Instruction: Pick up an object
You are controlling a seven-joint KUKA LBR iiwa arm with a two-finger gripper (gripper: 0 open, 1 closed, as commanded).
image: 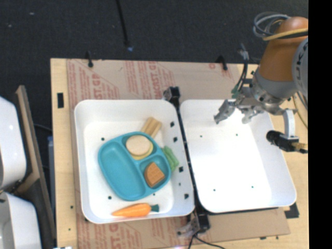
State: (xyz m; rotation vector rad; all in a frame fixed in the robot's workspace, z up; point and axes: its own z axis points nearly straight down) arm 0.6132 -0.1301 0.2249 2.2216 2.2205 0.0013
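- Carrot (132,210) lies at the left bin's (83,139) near edge, beside the blue tray (116,173).
- Tray carries a round biscuit (139,146) and brown toast (154,175).
- Gripper (237,113) hangs over the right bin's (270,185) far end, fingers spread, nothing between them.

A dark speckled floor (155,19) spreads behind the pale wooden counter (65,139), with a thin black cable (121,19) running across it. A brown cardboard sheet with red print (129,79) covers the counter top. White rounded furniture (10,139) stands at the far left edge.
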